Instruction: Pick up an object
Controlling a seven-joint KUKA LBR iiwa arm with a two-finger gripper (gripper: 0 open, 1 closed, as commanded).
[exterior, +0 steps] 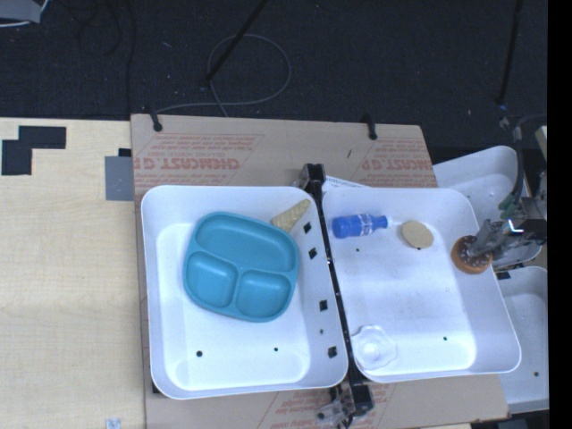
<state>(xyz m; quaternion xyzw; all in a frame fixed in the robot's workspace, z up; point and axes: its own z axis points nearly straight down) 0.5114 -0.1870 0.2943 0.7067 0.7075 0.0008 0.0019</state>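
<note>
Item: left bin (170, 356). Holds a blue divided plate (241, 266) at centre and a tan wedge (290, 214) just beside the plate's 1 o'clock rim, against the bin's wall.

Item: right bin (487, 351). Holds a blue bottle (359, 226) lying on its side at 10 o'clock, a tan oval disc (416, 234) near it at 12 o'clock, a clear crumpled piece (374, 345) at 7 o'clock, and a brown round object (468, 256) on the 3 o'clock rim.

Item: pincer (487, 247). Sits at the right bin's 3 o'clock edge, touching or just over the brown round object; too small and blurred to tell whether it is apart, together or clamped.

Handling note: likeliest target is the brown round object. A good grasp would centre over it, descend straight and avoid snagging the bin wall; the sloped rim may let it slide.
</note>
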